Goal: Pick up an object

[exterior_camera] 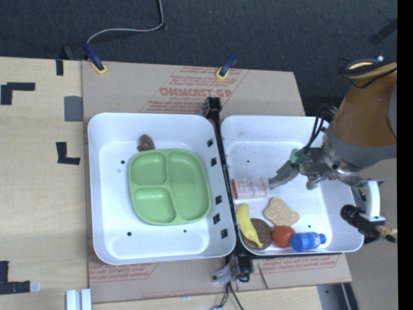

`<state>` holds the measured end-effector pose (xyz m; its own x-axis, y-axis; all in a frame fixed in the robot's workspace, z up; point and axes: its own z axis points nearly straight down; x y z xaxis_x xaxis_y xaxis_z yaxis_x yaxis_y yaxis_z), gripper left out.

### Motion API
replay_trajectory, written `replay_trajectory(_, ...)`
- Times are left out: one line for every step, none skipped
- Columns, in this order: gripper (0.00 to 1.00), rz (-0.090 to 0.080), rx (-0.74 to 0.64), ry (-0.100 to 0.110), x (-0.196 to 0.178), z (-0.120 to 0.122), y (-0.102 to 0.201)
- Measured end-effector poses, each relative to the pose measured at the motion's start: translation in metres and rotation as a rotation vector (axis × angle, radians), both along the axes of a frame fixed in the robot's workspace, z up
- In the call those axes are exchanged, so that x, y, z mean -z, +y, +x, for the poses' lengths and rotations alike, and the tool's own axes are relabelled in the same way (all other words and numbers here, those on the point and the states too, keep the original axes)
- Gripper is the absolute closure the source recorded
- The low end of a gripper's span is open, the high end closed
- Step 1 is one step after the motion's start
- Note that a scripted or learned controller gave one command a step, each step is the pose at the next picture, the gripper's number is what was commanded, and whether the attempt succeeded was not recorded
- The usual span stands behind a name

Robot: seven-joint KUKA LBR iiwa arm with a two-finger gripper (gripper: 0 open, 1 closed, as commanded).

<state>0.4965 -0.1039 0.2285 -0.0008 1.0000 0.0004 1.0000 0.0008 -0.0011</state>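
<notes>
Cardboard covers the tabletop at the centre of the frame, with two yellow clamps pinning its upper edge. On it sit two shallow white bins side by side. The left bin holds a green divided plate in its middle and a small brown lump just above the plate's upper left corner. The arm comes in from the right edge of the frame, over the right bin. Its gripper points toward the bin's centre, tip low and just right of a small red-and-white packet; whether the jaws are open or closed cannot be told from here, and nothing shows between them. The other objects cluster along the lower edge of the right bin: a yellow banana at the left, a dark brown round piece beside it, a tan slice of bread above, a red tomato-like ball, and a blue bottle lying on its side at the right.
</notes>
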Motion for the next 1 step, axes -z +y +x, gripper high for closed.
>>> replay_trajectory(0.00,0.000,0.000,0.000,0.0243,0.0725,-0.0385)
